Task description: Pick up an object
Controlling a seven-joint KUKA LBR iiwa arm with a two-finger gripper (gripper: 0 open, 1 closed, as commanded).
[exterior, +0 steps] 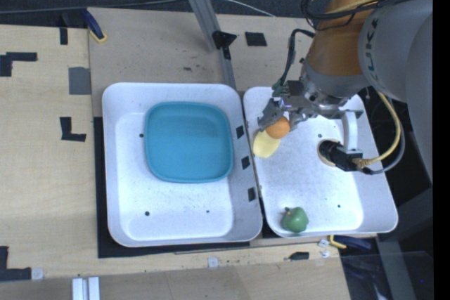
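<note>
While the arm [404, 46] reaches in from the right of the camera view, we see its gripper [280, 116] down at the upper left part of the right bin [365, 218], close to the wall next to the neighbouring bin. Right at the gripper's tip sits a small orange ball [278, 128]. It touches the gripper or lies just under it, and we cannot tell whether the gripper is spread, pressed together or pinching the ball. Just below the ball, and seemingly touching it, a pale yellow thing [265, 145] lies on the bin floor. Well apart from the gripper, toward the view's lower edge and slightly to the right, a green fruit-like thing [295, 219] rests near the bin's front wall. To the gripper's left, the left bin [119, 221] holds a blue square dish [188, 142] with rounded corners, lying flat in the bin's upper part. Both bins stand on the pale bench [42, 151].
</note>
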